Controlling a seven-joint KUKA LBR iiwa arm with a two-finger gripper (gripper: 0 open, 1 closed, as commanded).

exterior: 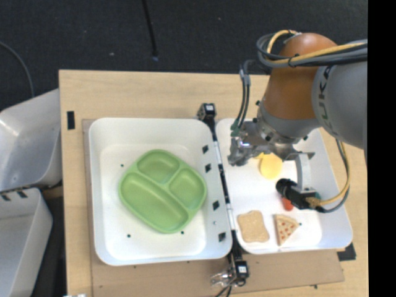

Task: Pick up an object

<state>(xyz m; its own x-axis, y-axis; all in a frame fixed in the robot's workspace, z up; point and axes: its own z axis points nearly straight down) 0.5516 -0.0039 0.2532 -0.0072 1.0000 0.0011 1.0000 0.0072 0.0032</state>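
Wooden bench top [142,91] carries two white bins: the left bin [99,228] holds a green divided tray [162,190], and the right bin [331,231] holds a yellow round piece [270,166], a toast slice [253,226] and a pizza wedge [285,229]. Dark floor lies around the bench, and no writing can be read. Grey arm with its orange band [297,73] hangs over the right bin, the gripper [238,153] near the yellow piece; I cannot tell its state.

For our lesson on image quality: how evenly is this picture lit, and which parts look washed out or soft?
Camera view: lighting is soft and fairly even, with faint shadows. The white right bin and left bin are nearly blown out, so their rims blur into the floors. The green tray keeps its color but shows slight sheen. The whole view is somewhat soft; the claw is hard to make out.
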